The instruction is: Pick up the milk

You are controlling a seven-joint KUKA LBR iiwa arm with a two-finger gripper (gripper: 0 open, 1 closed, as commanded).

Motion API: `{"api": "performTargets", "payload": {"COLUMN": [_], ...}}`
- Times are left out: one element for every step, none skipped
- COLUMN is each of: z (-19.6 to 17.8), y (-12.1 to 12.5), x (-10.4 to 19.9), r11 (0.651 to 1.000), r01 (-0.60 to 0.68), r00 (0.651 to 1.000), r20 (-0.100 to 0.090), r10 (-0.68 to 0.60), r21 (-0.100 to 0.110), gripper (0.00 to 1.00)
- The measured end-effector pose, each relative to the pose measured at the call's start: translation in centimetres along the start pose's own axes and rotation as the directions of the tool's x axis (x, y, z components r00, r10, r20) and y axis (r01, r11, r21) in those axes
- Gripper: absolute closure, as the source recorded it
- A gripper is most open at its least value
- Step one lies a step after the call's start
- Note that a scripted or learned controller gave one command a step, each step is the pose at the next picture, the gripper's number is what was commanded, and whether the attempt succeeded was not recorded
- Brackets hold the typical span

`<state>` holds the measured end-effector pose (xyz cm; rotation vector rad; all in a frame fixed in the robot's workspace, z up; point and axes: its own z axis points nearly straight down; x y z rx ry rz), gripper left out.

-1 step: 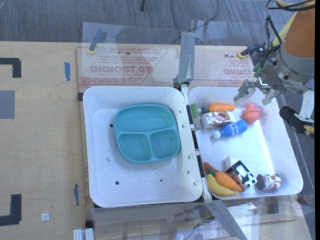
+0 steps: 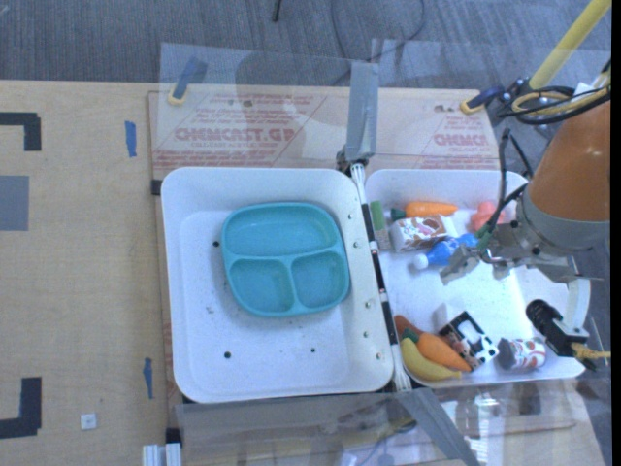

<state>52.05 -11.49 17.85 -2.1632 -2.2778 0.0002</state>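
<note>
The milk (image 2: 419, 231) is a small white carton with reddish-brown print. It lies on its side in the upper left of the right bin (image 2: 505, 304). My gripper (image 2: 475, 268) hangs over the middle of that bin, to the right of the carton and slightly lower. Its two grey fingers (image 2: 454, 267) are spread open, and nothing is between them. A blue bottle (image 2: 444, 252) lies between the carton and the left finger, close to that fingertip. The gripper and the milk are apart.
The right bin also holds a carrot (image 2: 430, 208), an orange piece (image 2: 482, 217), a banana (image 2: 425, 361) under a second carrot (image 2: 444, 351), a black-and-white patterned box (image 2: 473, 339) and a small can (image 2: 525, 354). A teal divided plate (image 2: 286, 258) sits in the left bin (image 2: 194, 309).
</note>
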Motion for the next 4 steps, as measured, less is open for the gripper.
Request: {"api": "performTargets", "payload": {"z": [9.0, 7.9, -0.5, -0.5], "y": [-3.6, -3.4, -3.7, -2.3], "x": [0.7, 0.5, 6.9, 3.3], "r11": [0.967, 0.969, 0.994, 0.987], "r01": [0.253, 0.247, 0.106, -0.160], "r00": [0.967, 0.969, 0.994, 0.987], "r20": [0.001, 0.006, 0.000, 0.002], "r10": [-0.253, -0.247, -0.106, 0.160], "r21": [-0.009, -0.015, 0.000, -0.001], "gripper": [0.00, 1.00, 1.00, 1.00]}}
